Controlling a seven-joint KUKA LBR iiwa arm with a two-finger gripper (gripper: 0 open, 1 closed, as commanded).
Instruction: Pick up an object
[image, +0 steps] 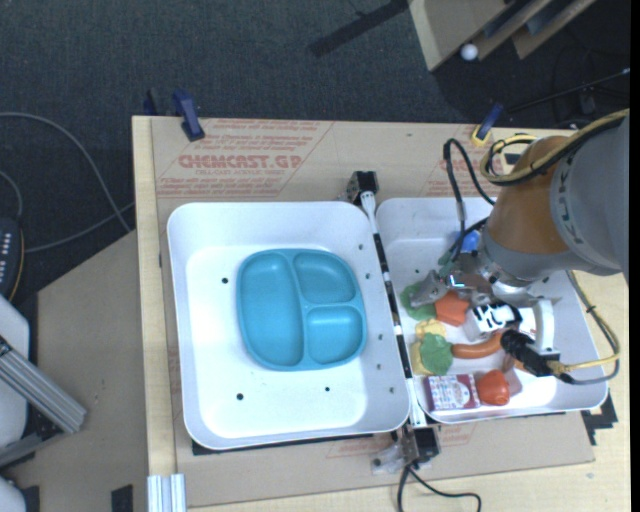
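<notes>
Grey arm reaching into the right bin, over a heap of toy food

The shallow white left bin (200, 400) holds a light-blue three-compartment plastic plate (300, 306) near its middle. In the shallow white right bin (575, 390), the grey arm with its orange band (535, 205) comes in from three o'clock, and its gripper (447, 285) sits low among the objects at the bin's nine o'clock side. Beside it lies a small orange block (451, 311); toward six o'clock follow a green leafy toy (435, 352), an orange sausage-shaped piece (478, 348), a red rounded toy (493, 387) and a red-and-white printed packet (449, 392). A black cable (456, 190) loops at twelve o'clock.
</notes>
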